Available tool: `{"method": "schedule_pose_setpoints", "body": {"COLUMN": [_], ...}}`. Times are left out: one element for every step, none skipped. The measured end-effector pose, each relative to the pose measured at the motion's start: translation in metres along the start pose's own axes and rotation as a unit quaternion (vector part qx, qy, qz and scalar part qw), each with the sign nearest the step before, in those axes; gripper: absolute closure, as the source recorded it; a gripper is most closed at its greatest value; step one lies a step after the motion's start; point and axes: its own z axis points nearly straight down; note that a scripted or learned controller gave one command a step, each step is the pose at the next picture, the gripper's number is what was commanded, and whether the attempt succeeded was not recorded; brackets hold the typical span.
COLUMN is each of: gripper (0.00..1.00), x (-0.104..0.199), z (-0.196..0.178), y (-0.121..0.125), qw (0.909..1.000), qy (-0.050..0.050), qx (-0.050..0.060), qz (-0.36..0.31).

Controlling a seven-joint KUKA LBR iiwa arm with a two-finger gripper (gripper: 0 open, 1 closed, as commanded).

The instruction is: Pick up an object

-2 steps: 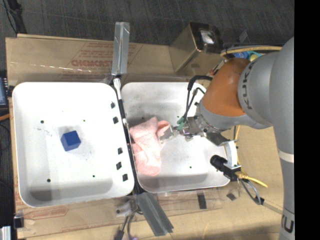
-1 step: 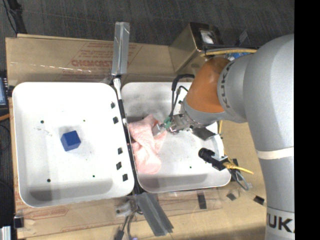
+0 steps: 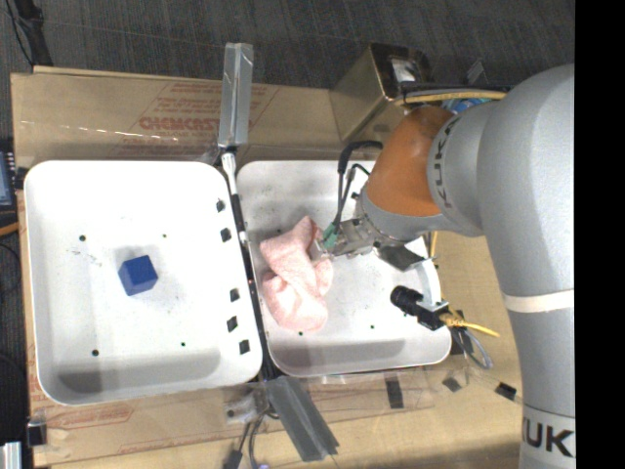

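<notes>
Reaching into the right bin [image 3: 283, 189] on the right half of the counter [image 3: 464, 272], with the pincer [image 3: 332, 240] low at the far right edge of the pink cloth [image 3: 293, 281] and seemingly touching it. Cannot tell from this slant whether clenched or released, nor whether closed on any fold, so claim no hold yet. Note the cloth lying crumpled along the bin's left wall, from about the bin's middle toward its near edge: soft, bunched, likely to give under pressure and to slip from a shallow pinch. Note also the blue cube [image 3: 139, 274] near the middle of the left bin [image 3: 98, 203], well apart from the pincer; leave it alone for now.

For a good grasp, aim at a raised fold rather than a flat skirt of fabric. Press down far enough to gather several layers, then close fully before lifting. Lift straight up and slowly, watching for trailing or slipping. Avoid dragging sideways toward the wall shared with the left bin, for fear of snagging a corner and losing the grip. Avoid pressing hard into the bin floor as well. Count the pick as done only with the entire cloth hanging off the floor, clear of the walls. Failing that, release, recentre over the thickest bunch near the bin's middle, and try again.
</notes>
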Motion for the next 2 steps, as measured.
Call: {"method": "schedule_pose_setpoints", "body": {"gripper": [0.00, 0.00], "x": [0.000, 0.021], "z": [0.000, 0.010], "y": [0.000, 0.077], "qw": [1.0000, 0.9992], "qy": [0.000, -0.002], "qx": [0.000, -0.001], "qz": [0.000, -0.039]}}
